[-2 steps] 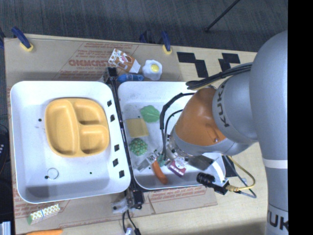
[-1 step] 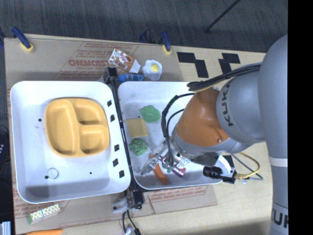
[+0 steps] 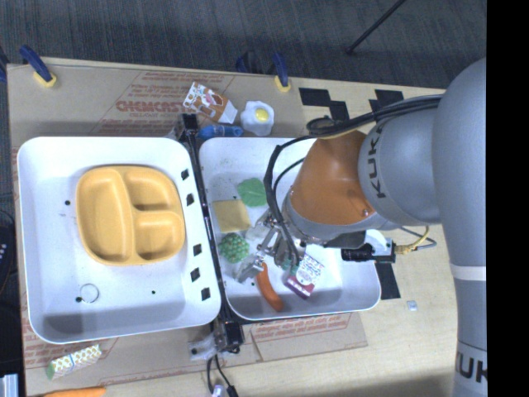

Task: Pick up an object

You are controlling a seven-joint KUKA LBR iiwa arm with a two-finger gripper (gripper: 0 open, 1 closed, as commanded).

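Observation:
My gripper (image 3: 266, 253) hangs low over the middle of the right bin (image 3: 364, 292), under the orange wrist band. Around it lie several small items. A bumpy green broccoli-like piece (image 3: 232, 246) sits just to its left. A yellow block (image 3: 231, 215) and a flat green piece (image 3: 252, 191) lie farther back on the left. An orange carrot-like piece (image 3: 269, 291) lies just in front of the gripper. A purple and white packet (image 3: 303, 276) rests to its front right. I see nothing lifted off the bin floor.
The left bin (image 3: 41, 246) holds a yellow divided tray (image 3: 131, 213). Behind the bins on the cardboard sit a snack packet (image 3: 202, 99), a white and yellow toy (image 3: 259, 117) and a blue item (image 3: 220, 131). A wrapper (image 3: 74, 360) lies at the front left.

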